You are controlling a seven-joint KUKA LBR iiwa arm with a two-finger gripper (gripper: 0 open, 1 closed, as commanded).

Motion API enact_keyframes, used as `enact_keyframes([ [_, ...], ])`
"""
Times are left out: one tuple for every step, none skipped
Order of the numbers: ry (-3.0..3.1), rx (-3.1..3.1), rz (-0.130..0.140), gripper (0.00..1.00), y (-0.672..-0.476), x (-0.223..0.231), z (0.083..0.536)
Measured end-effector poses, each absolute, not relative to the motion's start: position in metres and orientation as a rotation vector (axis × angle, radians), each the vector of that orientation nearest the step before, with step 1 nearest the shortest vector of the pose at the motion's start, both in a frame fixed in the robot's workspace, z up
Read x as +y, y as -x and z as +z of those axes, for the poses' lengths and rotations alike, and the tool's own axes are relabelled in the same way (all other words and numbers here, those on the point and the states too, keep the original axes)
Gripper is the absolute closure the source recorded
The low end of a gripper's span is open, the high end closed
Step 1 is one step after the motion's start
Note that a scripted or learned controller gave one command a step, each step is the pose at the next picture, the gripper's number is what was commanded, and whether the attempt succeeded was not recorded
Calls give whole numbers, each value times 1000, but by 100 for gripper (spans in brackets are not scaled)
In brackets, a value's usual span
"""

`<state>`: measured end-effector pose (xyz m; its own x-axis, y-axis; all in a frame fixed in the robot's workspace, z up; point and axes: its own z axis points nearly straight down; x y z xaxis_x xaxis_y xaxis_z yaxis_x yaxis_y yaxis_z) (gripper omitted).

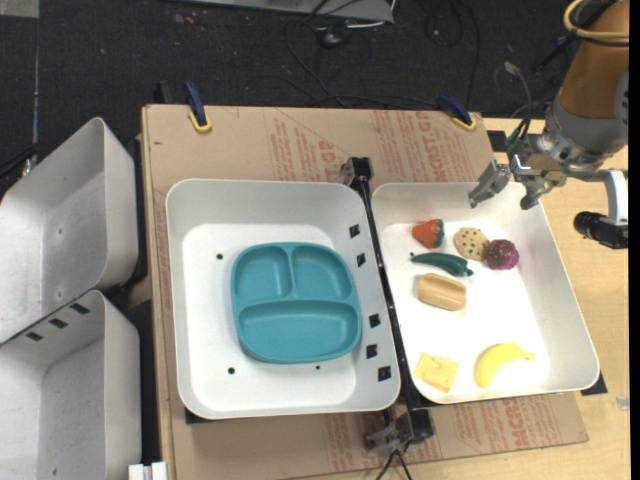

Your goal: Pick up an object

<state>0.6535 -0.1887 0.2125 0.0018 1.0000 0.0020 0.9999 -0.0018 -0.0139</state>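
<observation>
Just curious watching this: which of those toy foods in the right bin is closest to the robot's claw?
The purple one, at the far right of the cluster, lies nearest the open gripper above the bin's far edge.

Arm cut off by the frame's upper right edge. Spare white bins clipped at left and bottom left. Small clamp hardware at bottom centre too blurred to identify.

Open floor in the right bin's middle
Below the bread roll lies bare white; strawberry, cookie and pepper crowd above it.
</observation>
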Motion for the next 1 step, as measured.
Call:
enact_keyframes([
  [2221,-2224,0,0,-656,-188,223],
])
